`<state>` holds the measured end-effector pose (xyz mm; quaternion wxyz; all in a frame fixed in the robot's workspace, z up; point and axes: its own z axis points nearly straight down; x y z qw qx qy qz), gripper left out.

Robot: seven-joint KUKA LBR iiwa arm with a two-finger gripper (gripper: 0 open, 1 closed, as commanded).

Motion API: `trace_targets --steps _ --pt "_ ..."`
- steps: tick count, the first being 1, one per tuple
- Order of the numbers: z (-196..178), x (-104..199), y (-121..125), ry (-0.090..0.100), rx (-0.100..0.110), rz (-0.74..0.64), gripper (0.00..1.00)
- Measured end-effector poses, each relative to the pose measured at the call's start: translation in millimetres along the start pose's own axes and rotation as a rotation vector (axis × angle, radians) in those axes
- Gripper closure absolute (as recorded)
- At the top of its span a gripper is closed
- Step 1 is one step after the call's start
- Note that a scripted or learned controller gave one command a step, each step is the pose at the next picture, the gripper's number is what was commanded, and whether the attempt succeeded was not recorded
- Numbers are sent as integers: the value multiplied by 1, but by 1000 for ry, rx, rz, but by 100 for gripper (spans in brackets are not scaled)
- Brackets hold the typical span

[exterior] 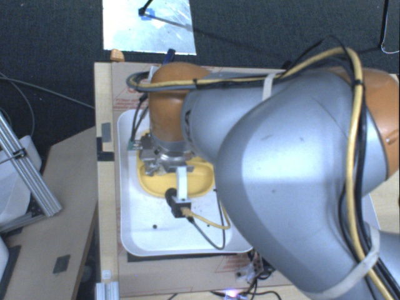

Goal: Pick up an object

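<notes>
A yellow, rounded object (161, 181) lies in the left white bin (140, 236), near its middle. My arm reaches in from the right and its orange band (167, 108) and grey wrist (164, 156) stand straight over that object. The gripper (167, 167) points down onto the yellow object, and the wrist hides its tips. A white tab and a black connector (177, 205) hang off the wrist just in front of the object.
A yellow cable (209, 222) and a black cable (206, 236) trail across the bin floor toward the right. The bulky grey arm link (294, 174) covers the right bin. A shiny sheet (149, 16) lies beyond the bench. Aluminium rails (28, 174) stand at left.
</notes>
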<state>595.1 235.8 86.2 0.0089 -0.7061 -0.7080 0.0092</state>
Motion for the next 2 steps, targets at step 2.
trace_targets --steps 2 --pt "-61 -55 -55 -1 -29 8 100"
